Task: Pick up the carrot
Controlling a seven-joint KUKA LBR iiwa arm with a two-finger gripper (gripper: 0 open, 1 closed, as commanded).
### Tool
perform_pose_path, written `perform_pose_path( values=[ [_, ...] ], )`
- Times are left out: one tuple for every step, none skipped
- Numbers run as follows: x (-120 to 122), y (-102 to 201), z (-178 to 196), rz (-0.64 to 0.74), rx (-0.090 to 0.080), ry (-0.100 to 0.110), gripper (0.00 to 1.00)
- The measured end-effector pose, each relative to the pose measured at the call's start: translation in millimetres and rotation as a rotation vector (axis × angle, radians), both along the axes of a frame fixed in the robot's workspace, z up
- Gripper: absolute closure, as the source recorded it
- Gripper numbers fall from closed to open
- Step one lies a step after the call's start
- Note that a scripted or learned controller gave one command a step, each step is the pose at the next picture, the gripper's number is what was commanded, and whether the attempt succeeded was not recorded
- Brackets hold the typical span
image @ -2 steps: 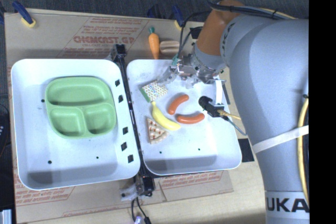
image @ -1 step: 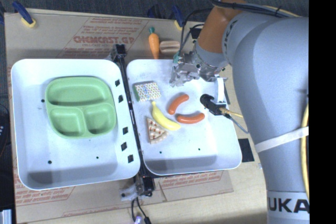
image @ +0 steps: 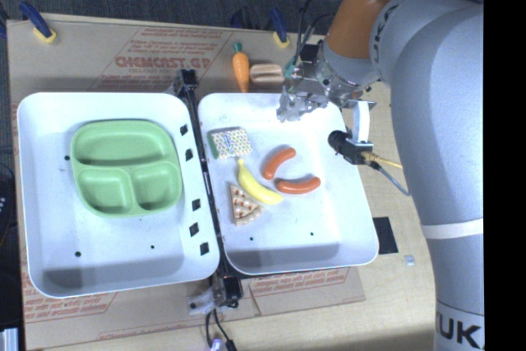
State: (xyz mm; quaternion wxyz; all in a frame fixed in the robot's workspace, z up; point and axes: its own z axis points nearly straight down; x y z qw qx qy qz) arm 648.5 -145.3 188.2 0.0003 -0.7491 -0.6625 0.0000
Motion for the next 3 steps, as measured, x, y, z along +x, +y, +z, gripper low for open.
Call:
perform_pose_path(
  values=[
    [-91, 35, 38, -0.241, 0.0, 0.006, 1.0],
    [-112, -54, 21, -0.222, 0.0, 0.005, 1.0],
    [-141, -59, 65, -0.626, 0.0, 0.004, 1.0]
  ],
)
